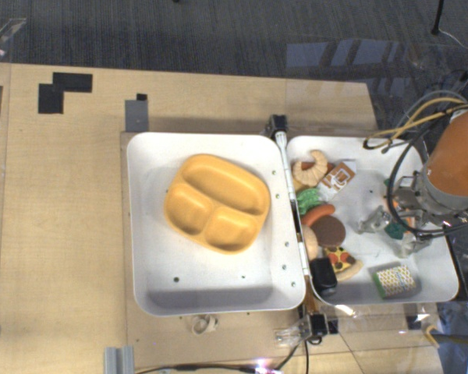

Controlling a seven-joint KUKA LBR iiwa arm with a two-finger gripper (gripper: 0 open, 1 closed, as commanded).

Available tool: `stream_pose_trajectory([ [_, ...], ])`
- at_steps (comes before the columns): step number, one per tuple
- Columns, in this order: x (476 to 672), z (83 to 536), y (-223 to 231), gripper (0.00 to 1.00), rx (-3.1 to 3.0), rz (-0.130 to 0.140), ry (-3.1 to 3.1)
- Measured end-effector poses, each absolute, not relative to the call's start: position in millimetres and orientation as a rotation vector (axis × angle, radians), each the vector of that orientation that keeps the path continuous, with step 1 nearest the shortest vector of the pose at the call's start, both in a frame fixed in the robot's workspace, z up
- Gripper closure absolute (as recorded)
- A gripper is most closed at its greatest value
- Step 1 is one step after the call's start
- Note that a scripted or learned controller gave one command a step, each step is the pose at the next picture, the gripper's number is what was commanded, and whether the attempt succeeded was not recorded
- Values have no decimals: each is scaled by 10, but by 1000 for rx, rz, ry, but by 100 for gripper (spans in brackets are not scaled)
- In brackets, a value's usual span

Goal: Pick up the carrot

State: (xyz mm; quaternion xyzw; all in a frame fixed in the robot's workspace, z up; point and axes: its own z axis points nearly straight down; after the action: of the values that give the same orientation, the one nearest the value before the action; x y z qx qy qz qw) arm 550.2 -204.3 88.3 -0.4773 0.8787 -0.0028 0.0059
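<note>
The carrot [317, 212], a small orange piece, is seen in the right bin [433, 291], close to that bin's left wall. Around the carrot are clustered a green leafy item [307, 200] just above-left, a croissant [310, 167] farther above, a brown round patty [327, 231] just below, and a pizza slice [343, 260] lower still. The gripper [390, 226] is held over the bin well right of the carrot; whether it is open or closed cannot be told.

A robotics lab: wooden bench [62, 232] with two white bins [152, 287], cabling [405, 135], toy food.
</note>
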Motion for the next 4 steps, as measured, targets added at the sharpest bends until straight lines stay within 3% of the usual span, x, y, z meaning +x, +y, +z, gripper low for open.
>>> stream_pose_trajectory([
  [1,6095,1407,-2019,0,-1120,-8,2919],
  [2,6151,922,-2071,0,-1369,-20,2807],
  [3,6188,922,-2024,0,-1887,-14,2488],
  [4,6229,1070,-2033,100,-1875,-31,2483],
])
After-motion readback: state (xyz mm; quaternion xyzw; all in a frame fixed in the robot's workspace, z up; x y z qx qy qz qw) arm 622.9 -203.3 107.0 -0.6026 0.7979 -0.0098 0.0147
